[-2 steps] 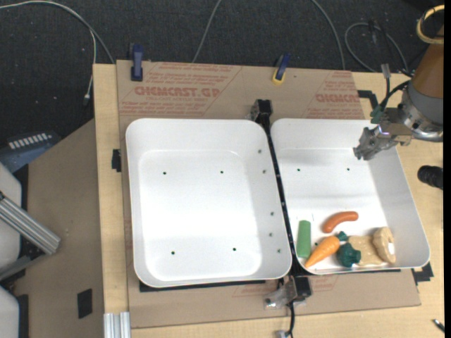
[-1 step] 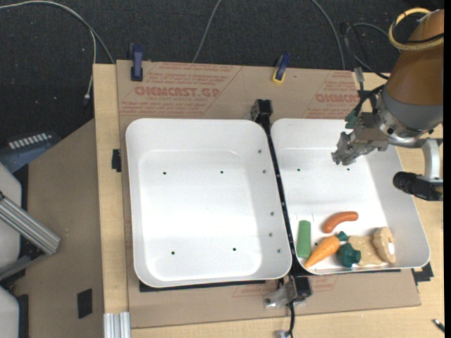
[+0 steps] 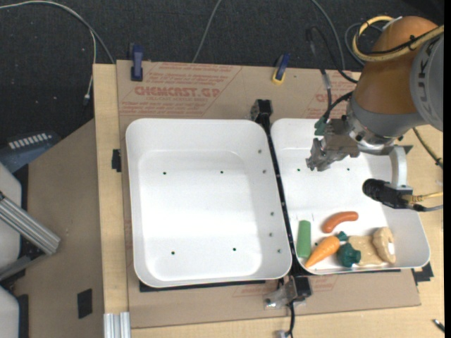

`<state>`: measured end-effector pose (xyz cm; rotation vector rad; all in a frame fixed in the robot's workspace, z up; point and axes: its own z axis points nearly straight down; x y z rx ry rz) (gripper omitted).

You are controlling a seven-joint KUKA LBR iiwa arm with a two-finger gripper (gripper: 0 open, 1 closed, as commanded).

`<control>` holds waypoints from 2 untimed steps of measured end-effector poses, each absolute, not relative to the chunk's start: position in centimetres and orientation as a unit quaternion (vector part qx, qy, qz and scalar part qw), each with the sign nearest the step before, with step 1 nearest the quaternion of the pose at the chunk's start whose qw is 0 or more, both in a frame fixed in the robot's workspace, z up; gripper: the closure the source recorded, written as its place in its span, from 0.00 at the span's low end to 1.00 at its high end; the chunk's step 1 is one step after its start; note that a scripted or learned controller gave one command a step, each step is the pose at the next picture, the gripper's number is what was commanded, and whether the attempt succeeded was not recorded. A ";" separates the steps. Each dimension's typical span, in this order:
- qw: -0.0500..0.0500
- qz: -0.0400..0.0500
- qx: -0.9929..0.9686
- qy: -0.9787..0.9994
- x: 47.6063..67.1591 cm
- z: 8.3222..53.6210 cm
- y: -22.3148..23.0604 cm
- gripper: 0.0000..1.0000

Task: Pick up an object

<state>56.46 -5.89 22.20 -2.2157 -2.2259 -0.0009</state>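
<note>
While my pincer (image 3: 318, 159), its state impossible to tell, hangs well up-bin from the carrot (image 3: 323, 250), I judge I must descend toward it.

Toy carrot (image 3: 322, 250), sausage (image 3: 340, 221), green stick (image 3: 304, 237) lie at right bin's (image 3: 296, 146) near edge.

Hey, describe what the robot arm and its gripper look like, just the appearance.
The arm is bulky and rounded: a grey shell with a broad orange band above the wrist. Dark cables loop beside it, and a yellow one arcs over the orange part. The gripper is a small, dark grey metal assembly with teal wiring near its base.
</note>
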 end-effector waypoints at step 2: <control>0.001 -0.001 -0.705 -0.709 55.7 22.9 5.3 1.00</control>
